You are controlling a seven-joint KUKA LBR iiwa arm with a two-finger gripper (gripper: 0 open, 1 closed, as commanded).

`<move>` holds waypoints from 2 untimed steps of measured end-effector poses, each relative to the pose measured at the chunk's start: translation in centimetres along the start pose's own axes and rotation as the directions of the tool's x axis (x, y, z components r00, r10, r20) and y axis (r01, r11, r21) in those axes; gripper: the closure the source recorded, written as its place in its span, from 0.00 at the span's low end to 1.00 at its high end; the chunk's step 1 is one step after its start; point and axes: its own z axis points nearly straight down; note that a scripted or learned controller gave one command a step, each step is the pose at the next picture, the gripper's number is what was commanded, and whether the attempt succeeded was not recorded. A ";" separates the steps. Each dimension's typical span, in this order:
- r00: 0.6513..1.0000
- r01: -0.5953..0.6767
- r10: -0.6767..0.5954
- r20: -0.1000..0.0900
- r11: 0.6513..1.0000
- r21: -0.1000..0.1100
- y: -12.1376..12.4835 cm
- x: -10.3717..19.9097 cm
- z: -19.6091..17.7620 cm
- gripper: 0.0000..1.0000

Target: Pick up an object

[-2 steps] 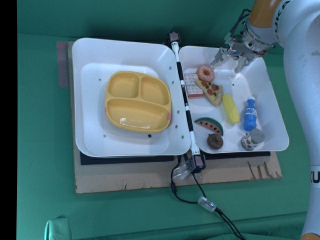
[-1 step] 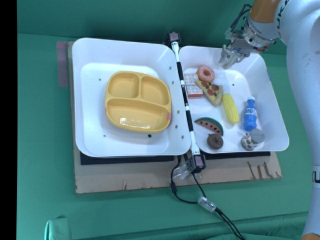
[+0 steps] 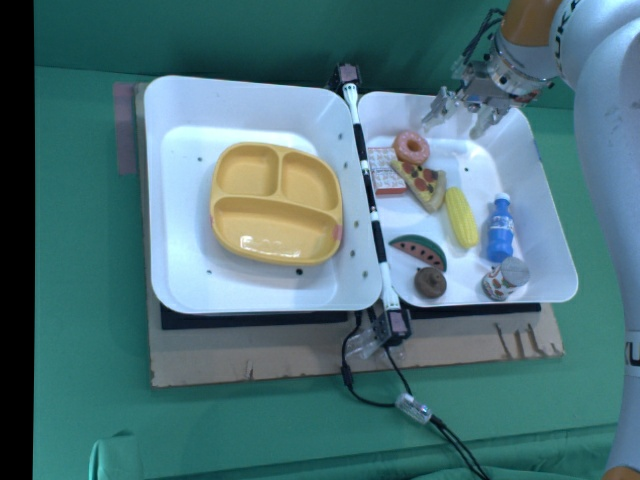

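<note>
My gripper (image 3: 463,116) hangs open over the far edge of the right bin (image 3: 545,208), with nothing between its fingers. Below it in that bin lie a pink donut (image 3: 411,147), a pizza slice (image 3: 424,183), a small red-and-white box (image 3: 383,171), a yellow corn cob (image 3: 460,216), a blue bottle (image 3: 499,229), a watermelon slice (image 3: 419,250), a brown chocolate donut (image 3: 430,282) and a small jar on its side (image 3: 506,277). The pink donut is the nearest object, a little left of and below the fingers.
The left bin (image 3: 180,118) holds a yellow divided plate (image 3: 276,203). A black-and-white bar (image 3: 366,183) runs along the seam between the bins. Cables (image 3: 400,393) trail off the cardboard base at the front. Green cloth covers the bench around the bins.
</note>
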 end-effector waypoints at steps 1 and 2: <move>1.000 0.002 -0.002 0.017 1.000 0.010 -0.4 3.7 2.1 0.00; 1.000 0.000 0.000 0.001 1.000 0.003 -0.1 4.3 0.4 1.00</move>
